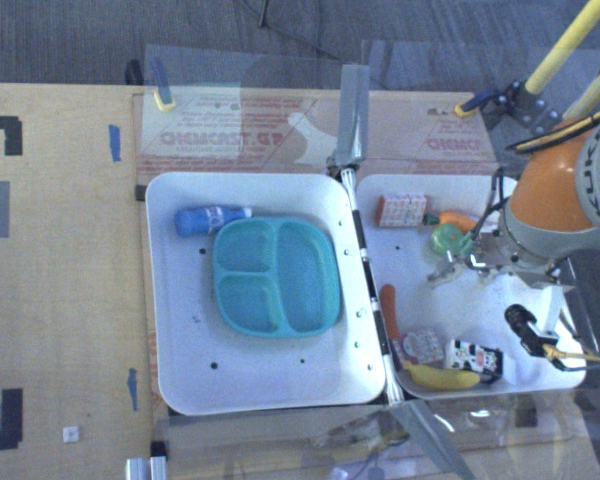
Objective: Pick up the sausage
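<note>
While the sausage (388,311) lies lengthwise against the left wall of the right bin (420,190), just beside the divider, the arm (552,203) reaches in from the right, its orange band above the bin's right half. Its hand (458,265) hangs over the middle of the right bin, well apart from the sausage, with nothing visibly between the metal fingers; I cannot tell how far they are parted.

Red lettering runs across the cardboard (242,128) behind the bins, too blurred to read. A small box (401,210) near the back wall carries print I cannot make out, and so does a black-and-white packet (476,357) at the front.

Just below the sausage sit a wrapped item (422,346) and a banana (444,376) along the front edge. A green object (447,238) and an orange one (459,220) lie under the hand. The left bin (170,298) holds a blue 3-part plate (276,276) and a blue bottle (208,218), with bare floor around them. Open tabletop (55,268) stretches to the left.
</note>
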Robot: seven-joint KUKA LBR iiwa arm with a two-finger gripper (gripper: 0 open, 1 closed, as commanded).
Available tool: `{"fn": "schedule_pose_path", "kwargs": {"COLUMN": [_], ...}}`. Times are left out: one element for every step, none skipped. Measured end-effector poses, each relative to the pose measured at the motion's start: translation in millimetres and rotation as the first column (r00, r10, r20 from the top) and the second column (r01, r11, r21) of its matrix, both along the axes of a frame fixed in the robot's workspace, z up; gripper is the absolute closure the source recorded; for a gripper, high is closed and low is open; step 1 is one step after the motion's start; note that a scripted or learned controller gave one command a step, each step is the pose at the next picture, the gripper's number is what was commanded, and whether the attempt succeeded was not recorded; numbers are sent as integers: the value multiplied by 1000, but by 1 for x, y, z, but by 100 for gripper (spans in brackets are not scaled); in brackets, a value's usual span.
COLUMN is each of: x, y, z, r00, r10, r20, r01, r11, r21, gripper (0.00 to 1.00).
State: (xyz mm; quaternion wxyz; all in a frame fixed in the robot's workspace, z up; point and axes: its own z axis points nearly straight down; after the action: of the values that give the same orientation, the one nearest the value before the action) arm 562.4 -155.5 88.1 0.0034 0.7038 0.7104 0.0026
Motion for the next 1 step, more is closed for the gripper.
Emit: {"fn": "schedule_pose_path", "kwargs": {"x": [-20], "y": [65], "z": [1], "r00": [998], "r10": [-56], "r20": [1], "r01": [56], "r11": [998], "r21": [1], "gripper": [0]}}
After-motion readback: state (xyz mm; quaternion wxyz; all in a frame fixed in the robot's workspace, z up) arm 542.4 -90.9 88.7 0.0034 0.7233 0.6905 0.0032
